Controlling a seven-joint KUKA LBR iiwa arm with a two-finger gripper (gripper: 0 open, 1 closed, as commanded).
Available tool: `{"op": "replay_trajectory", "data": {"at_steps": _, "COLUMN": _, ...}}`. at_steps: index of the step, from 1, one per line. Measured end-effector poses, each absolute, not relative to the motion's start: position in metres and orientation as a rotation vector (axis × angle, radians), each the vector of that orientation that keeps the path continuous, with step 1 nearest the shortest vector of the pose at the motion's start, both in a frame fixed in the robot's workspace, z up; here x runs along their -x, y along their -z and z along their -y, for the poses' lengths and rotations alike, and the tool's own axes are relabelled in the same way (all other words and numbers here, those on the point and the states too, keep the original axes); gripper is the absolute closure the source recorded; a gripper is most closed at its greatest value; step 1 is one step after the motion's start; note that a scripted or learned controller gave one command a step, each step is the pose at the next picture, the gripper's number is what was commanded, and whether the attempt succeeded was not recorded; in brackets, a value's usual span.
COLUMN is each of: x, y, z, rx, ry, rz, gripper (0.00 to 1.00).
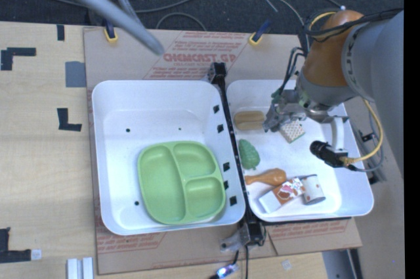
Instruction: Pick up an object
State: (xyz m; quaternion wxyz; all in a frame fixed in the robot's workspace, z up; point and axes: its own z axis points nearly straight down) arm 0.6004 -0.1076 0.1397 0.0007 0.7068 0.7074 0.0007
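My gripper (281, 117) hangs low over the upper middle of the right bin (354, 202), under the orange band of the arm (331, 51). A small checkered white block (294, 132) lies right at its lower right side, touching or nearly touching it. A tan bread-like piece (249, 120) sits just to its left. Farther toward the front lie a green leafy item (249, 154), an orange-tan drumstick (266, 176), a white card with a red print (283, 193) and a small can (314, 190).
The left bin (108, 107) holds a green divided plate (182, 182). A black divider (227, 133) runs between the bins. Black and yellow cables (341, 156) trail from the wrist over the right bin's right side.
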Motion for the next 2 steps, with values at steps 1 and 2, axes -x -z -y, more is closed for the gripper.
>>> {"op": "replay_trajectory", "data": {"at_steps": 1, "x": -0.604, "y": -0.183, "z": 0.111, "rx": -2.218, "ry": -0.003, "rz": -2.221, "gripper": 1.0}}
{"op": "replay_trajectory", "data": {"at_steps": 2, "x": -0.602, "y": -0.241, "z": 0.119, "rx": -2.218, "ry": -0.004, "rz": -2.219, "gripper": 1.0}}
